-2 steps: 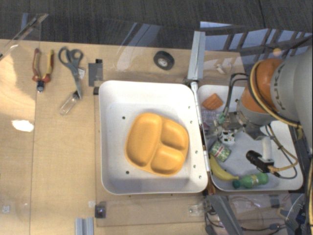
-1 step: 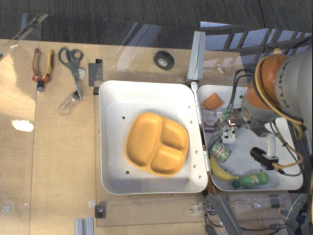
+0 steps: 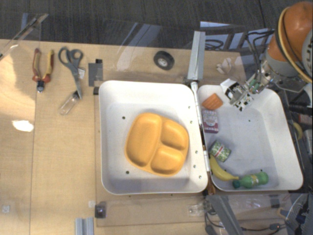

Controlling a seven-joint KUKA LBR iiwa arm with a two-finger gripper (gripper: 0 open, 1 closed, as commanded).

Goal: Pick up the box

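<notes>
A: Tabletop (image 3: 49,146) of pale wood carries 2 white bins; dark carpet lies beyond it.

B: Any writing?

A: None legible. The box (image 3: 211,120), dark red and white, lies flat in the right bin (image 3: 274,146) against its left wall, just below an orange block (image 3: 212,101).

B: And the tool (image 3: 239,98)?

A: Over the right bin's upper part, apart from the box; I cannot tell its opening.

Arm (image 3: 296,33) cut off at right edge
</notes>
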